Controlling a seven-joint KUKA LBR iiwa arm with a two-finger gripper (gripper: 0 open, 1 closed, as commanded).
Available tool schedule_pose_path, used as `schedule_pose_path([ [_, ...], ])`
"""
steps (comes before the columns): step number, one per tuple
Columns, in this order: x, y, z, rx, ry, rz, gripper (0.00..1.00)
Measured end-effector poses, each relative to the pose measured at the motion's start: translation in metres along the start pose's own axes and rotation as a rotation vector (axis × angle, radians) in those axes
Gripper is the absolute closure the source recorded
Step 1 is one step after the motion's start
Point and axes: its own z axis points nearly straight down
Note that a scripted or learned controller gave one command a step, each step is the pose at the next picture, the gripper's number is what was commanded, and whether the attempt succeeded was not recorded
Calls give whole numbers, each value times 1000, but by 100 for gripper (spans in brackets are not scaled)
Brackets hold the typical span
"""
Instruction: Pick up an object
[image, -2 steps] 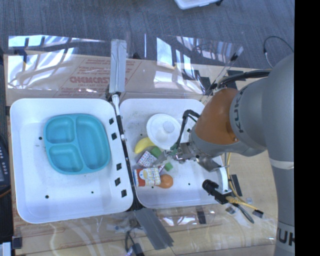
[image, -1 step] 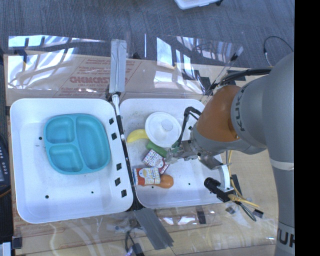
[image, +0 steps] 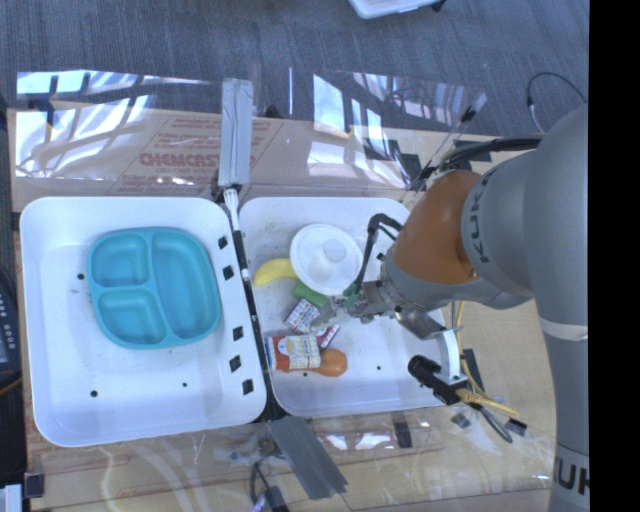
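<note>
The arm (image: 500, 240) hides its fingers (and the bin's (image: 300, 400) right wall).

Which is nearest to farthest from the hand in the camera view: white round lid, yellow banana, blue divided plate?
From the hand:
1. White round lid, right bin, just up-left of the hand.
2. Yellow banana, right bin's left side.
3. Blue divided plate, left bin.

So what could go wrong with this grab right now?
The hand sits low in the right white bin among tightly packed items: the small patterned packet, green piece and round white lidded cup. It may pinch two at once, or nudge the cup onto the yellow banana.
</note>
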Motion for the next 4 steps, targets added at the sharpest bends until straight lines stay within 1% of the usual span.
schedule_pose_path([
  [1,29,-35,7,13,0,127,0],
  [2,40,19,17,13,-2,302,0],
  [3,-31,35,16,12,-2,296,0],
  [4,28,37,18,14,0,216,0],
])
